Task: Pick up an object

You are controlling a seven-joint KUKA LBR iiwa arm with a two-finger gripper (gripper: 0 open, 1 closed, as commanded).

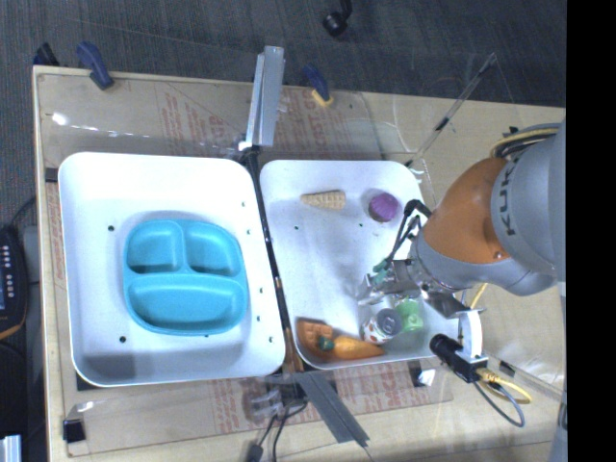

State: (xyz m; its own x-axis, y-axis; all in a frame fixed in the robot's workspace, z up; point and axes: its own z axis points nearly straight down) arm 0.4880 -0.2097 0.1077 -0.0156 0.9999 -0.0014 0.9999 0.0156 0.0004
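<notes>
Dark carpet surrounds a pale wooden bench (144, 104) carrying two shallow white bins side by side. Left-hand white bin (87, 200) holds a light blue three-compartment plastic tray (183, 275), lying flat at its centre. Right-hand white bin (298, 258) holds several small items: a tan ridged cone-shaped piece (323, 199) and a small purple round object (384, 205) near the far wall, and an orange carrot-shaped toy (339, 343) against the near wall.

Grey arm with orange band (481, 224) reaches into the right-hand bin at its near right corner. Two-finger gripper (390, 292) sits low among a cluster there: a small green object (410, 314) and a round silver-and-red piece (384, 325), both just beside or under the tool. Finger state cannot be determined; the wrist hardware obscures it.

Assessment: the pick is not shown complete. No object is visibly lifted or seen held. The likely target is the green or silver item directly at the tool; closure and lift remain outstanding.
</notes>
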